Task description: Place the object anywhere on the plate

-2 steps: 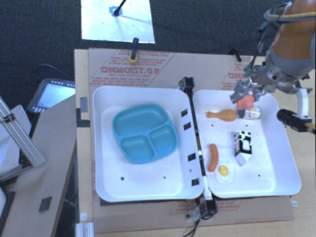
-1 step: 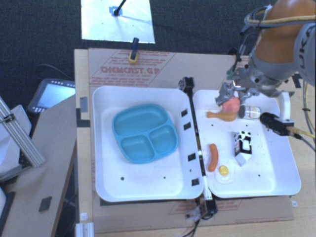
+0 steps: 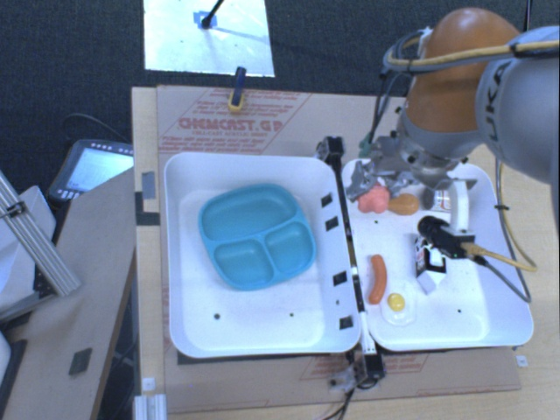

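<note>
Arm (image 3: pixel 455 59) enters from the right and leans over the upper left part of the right bin (image 3: pixel 490 322). Orange band and grey wrist cover the bin's upper edge.

Gripper (image 3: pixel 366 180): low, near the bin's upper left corner, close to the wall shared with the left bin (image 3: pixel 188 304). Open or closed: cannot tell from this slant, since the wrist hides most of it.

Pink lump (image 3: pixel 374 200): lies on the right bin's floor just below the gripper. It is touching or nearly touching the gripper; which one is not clear. Whether it is gripped cannot be told.

Orange piece (image 3: pixel 404 205): right beside the pink lump, on its right, partly under the wrist.

Sausage (image 3: pixel 377 278): lower in the same bin, lying lengthwise near the shared wall and well apart from the pink lump.

Egg (image 3: pixel 396 304): white with a yellow yolk, just below and right of the sausage's lower end.

Plate (image 3: pixel 254 206): blue, with three compartments, flat in the middle of the left bin and turned slightly askew. The shared wall stands between it and the pink lump.

Both bins rest on a cardboard sheet (image 3: pixel 289 116) printed in red.
</note>
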Robot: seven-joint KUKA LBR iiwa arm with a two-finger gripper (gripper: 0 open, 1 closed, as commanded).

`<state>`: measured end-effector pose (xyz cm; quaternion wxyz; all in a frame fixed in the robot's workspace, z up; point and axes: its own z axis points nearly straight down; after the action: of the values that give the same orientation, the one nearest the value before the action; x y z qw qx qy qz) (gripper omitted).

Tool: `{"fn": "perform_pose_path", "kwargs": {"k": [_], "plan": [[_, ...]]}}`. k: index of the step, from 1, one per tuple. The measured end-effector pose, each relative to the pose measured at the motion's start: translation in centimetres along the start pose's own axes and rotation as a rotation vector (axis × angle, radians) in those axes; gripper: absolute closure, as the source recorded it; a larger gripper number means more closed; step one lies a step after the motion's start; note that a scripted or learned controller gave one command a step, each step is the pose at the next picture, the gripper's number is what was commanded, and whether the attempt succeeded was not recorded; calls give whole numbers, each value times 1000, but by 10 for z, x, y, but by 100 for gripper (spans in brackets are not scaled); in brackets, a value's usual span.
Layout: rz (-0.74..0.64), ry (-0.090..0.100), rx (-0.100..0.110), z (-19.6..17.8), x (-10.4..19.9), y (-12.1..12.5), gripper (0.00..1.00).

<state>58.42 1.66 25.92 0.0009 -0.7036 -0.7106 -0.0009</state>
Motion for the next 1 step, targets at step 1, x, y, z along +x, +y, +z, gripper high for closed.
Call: {"fn": "perform_pose_path", "kwargs": {"k": [1], "plan": [[1,-1,0,19,47,-12,100]]}}
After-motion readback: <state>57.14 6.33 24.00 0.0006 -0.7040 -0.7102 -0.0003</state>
